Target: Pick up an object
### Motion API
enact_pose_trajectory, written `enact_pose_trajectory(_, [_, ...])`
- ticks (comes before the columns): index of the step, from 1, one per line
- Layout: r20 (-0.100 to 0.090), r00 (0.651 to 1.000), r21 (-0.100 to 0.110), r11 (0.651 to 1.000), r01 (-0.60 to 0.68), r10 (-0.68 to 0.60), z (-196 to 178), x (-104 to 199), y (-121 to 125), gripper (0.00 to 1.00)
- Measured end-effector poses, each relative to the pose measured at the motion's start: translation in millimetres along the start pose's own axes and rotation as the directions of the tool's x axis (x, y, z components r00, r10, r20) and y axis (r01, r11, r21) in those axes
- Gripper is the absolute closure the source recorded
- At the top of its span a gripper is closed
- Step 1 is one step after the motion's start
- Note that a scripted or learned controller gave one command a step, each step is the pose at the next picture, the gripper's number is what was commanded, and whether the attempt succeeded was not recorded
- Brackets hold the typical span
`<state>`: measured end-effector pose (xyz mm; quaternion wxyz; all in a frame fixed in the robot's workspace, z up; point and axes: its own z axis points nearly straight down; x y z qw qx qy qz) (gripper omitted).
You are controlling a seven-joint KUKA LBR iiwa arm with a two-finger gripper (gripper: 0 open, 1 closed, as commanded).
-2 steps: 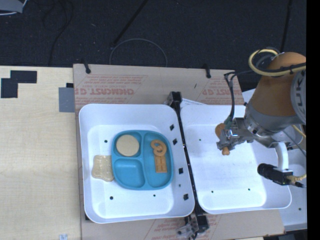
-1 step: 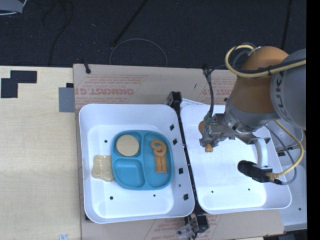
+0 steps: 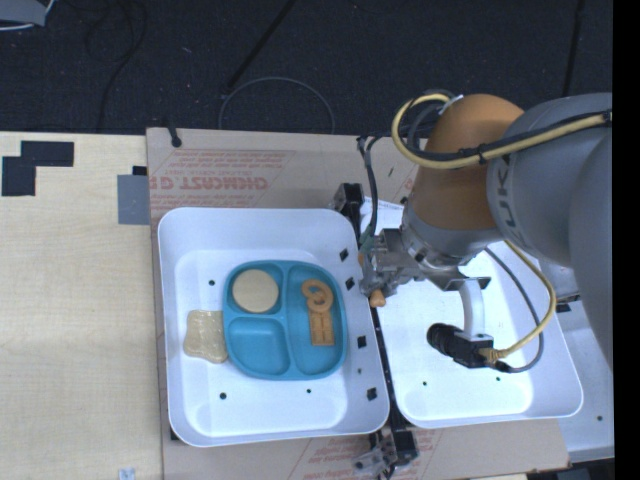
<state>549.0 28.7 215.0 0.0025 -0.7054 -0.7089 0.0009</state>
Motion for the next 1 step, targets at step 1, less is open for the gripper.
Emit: enact_pose_trajectory(1, [0.001,1.000,-0.001,1.000,-0.001,0.001,3.7,50.4,8.1,1.00])
